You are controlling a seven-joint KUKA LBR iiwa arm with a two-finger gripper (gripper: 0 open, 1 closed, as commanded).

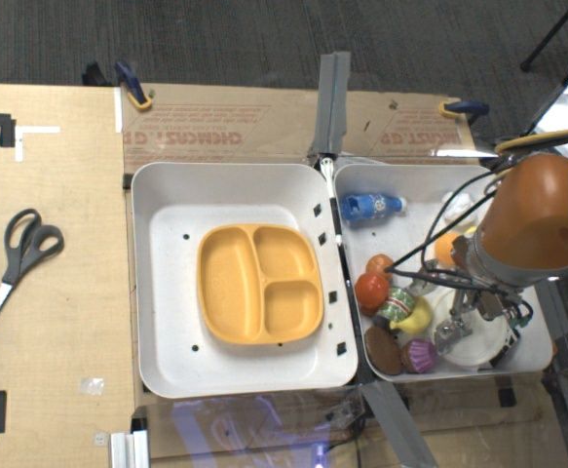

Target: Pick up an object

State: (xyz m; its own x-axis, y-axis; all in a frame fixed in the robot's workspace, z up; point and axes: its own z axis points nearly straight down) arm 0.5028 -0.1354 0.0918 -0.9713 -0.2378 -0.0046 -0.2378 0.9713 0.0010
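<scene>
Dark carpet beyond | wooden bench (pixel 59 359), scissors (pixel 16 256) | claw (pixel 449 334) in right bin (pixel 410 185), grip unclear

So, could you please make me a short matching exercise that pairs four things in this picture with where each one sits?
Things:
1. yellow divided plate
2. blue bottle
3. scissors
4. purple toy

Places:
A. bench, left of both bins
B. right bin, near front edge
C. left bin, middle
D. right bin, near back edge

Pairs: 1-C, 2-D, 3-A, 4-B

Arm (pixel 537 217) reaches down, tool (pixel 456 328) lowered.
</scene>
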